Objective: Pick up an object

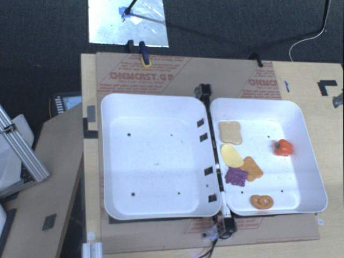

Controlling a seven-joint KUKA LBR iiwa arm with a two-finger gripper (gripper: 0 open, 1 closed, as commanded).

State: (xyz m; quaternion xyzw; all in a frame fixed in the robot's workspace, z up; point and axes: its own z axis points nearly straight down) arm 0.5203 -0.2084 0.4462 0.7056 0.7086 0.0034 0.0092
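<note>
Underneath, tan bench (226, 74), dark carpet (242, 20) beyond.

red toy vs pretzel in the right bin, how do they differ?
Colour: the red toy is bright red-orange; the pretzel is tan-brown. Shape: the red toy looks rounded and solid, the pretzel is a flat twist with holes. Place: the red toy sits near the right wall, the pretzel by the near wall. Both lie apart from the other items.

The brown board (161, 71) under the bins has red letters. On the left they read "CHEMCAST GP". On the right they are upside down.
</note>
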